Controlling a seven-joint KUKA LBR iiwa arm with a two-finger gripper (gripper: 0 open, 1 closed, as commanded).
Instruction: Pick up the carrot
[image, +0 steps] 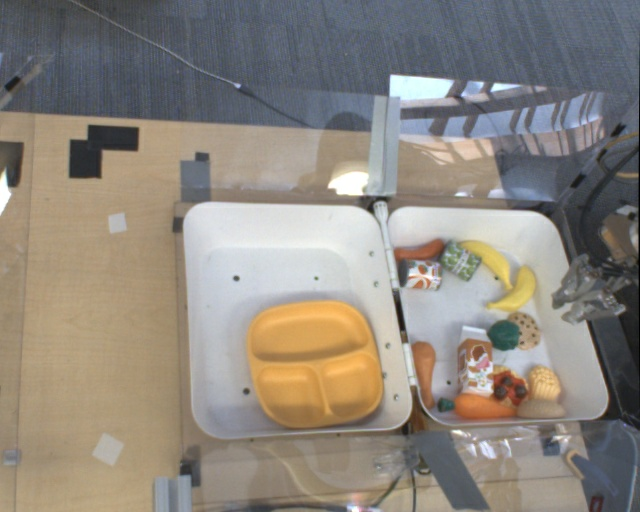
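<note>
The carrot (425, 370) lies in the right bin (560, 240), close against its left wall and near the front left corner. It is placed lengthwise along that wall, so one long side is almost blocked by the wall, and only the side toward the middle of the bin is free. Just beside it stands a small carton (476, 366), which makes the free space narrower. In the judgement of this writer, a grasp from above with the fingers across the short width of the carrot is the reasonable way.

Other toy food fills the same bin: a banana (505, 272) and a sausage (420, 250) near the back edge, a cookie (525, 330) in the middle, and an orange vegetable (484, 407) along the front edge, which could be confused with the target.

The end effector (585, 290) is at the right edge of the right bin, well apart from the carrot, and nothing is seen between its fingers. Whether it is open or closed cannot be told, because the metal parts are too small and blurred. It probably waits there to leave the bins visible for the camera.

The left bin (215, 240) carries a yellow divided plate (315, 362) near its front edge. Both bins rest side by side on the table (90, 330).
</note>
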